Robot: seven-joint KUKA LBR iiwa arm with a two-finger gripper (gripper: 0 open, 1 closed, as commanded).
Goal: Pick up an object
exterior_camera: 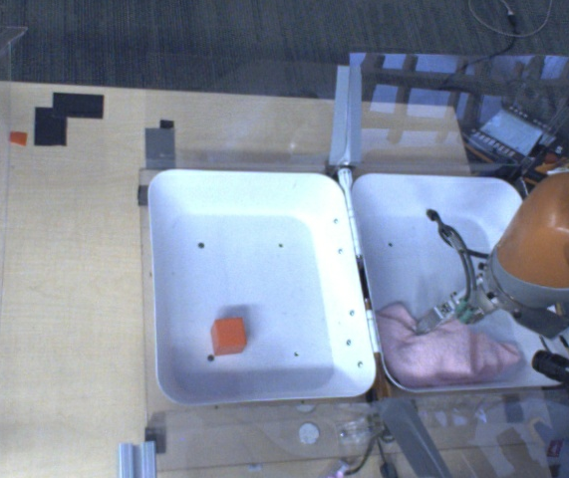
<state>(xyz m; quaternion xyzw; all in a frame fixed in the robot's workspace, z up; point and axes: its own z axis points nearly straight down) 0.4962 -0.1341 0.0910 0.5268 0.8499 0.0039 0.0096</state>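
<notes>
A small orange block point(229, 336) lies in the left bin point(174, 267), near its front edge. A crumpled pink cloth point(433, 355) fills the front of the right bin point(404, 207). My gripper point(441, 316) reaches in from the right, low over the cloth's upper edge, and its tip seems to touch the fabric. The orange wrist band and grey arm point(553, 252) hide the right bin's right side.
A metal divider point(344, 118) rises behind the seam between the two bins. Black cables point(453, 242) trail from the arm across the right bin. Black and orange markers point(60, 118) sit on the wooden bench at the far left.
</notes>
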